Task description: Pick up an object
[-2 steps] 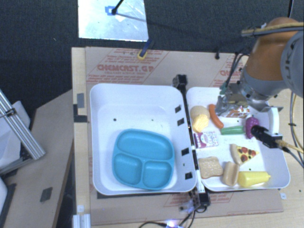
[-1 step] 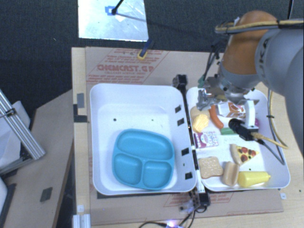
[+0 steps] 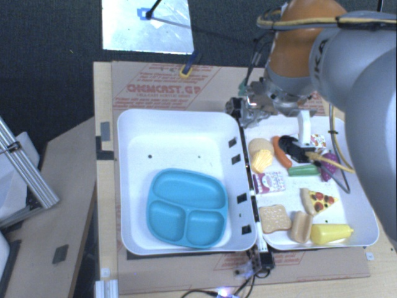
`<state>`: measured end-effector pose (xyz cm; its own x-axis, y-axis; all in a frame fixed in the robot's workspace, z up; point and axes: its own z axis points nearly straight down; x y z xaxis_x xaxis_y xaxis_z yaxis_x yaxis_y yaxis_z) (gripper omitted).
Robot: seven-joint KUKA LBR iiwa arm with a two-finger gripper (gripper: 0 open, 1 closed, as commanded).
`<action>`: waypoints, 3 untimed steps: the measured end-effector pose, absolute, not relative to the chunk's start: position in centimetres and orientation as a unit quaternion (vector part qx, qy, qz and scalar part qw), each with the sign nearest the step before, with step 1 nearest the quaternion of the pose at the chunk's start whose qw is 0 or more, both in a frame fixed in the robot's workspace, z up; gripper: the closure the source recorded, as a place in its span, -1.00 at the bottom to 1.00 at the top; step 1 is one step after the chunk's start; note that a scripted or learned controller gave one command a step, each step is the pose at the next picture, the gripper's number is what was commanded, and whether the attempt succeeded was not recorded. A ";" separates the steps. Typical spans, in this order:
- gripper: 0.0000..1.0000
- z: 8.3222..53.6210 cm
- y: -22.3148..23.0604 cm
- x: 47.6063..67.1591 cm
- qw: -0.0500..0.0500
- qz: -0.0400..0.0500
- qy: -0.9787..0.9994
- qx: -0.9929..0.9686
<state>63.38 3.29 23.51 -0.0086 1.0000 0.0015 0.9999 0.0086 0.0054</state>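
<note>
Left shallow white plastic bin (image 3: 133,141) — holds a light blue three-compartment plastic tray (image 3: 186,207), lying flat toward the near side.

Right shallow white bin (image 3: 366,228) — toy food: yellow corn cob (image 3: 261,154), orange carrot (image 3: 282,154), green stick (image 3: 304,171), pink-and-white packet (image 3: 269,182), pizza slice (image 3: 317,200), square cracker (image 3: 273,218), tan bread roll (image 3: 301,226), yellow squash-shaped piece (image 3: 330,233).

Grey arm with orange band (image 3: 305,33) — hangs over the right bin's far edge. Gripper (image 3: 251,107) state cannot be told; nothing visibly held.

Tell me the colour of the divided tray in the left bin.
Light blue tray, in the camera view.
</note>
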 end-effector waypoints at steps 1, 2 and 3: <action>1.00 22.7 2.5 64.3 0.001 0.001 0.708 0.706; 1.00 21.7 3.6 63.1 0.001 0.000 0.709 0.705; 1.00 23.4 3.2 63.0 0.001 0.001 0.708 0.706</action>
